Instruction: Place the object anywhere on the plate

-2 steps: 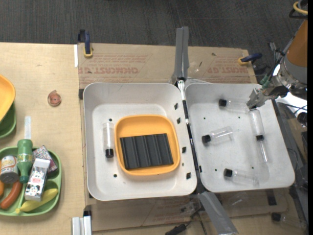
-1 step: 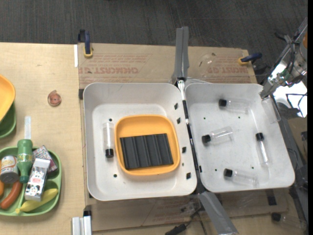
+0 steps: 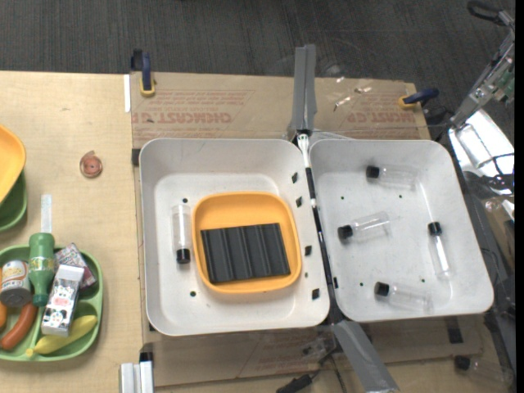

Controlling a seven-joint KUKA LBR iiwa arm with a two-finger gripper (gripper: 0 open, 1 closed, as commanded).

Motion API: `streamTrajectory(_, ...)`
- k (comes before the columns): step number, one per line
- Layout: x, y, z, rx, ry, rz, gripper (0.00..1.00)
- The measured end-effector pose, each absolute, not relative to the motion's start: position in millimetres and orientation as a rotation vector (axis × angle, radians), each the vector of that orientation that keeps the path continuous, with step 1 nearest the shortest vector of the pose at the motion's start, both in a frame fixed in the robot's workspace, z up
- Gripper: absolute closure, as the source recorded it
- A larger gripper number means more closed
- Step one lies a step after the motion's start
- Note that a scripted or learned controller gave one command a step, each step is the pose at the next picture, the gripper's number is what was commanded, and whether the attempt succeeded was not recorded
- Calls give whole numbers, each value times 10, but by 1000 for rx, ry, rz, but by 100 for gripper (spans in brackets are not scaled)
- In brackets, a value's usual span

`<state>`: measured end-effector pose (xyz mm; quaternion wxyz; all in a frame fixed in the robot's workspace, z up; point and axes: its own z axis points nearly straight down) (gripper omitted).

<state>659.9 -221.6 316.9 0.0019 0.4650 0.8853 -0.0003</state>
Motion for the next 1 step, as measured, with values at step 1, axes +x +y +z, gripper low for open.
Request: streamTrajectory(1, 6599, -2215, 3170, 1459, 2778, -1, 0)
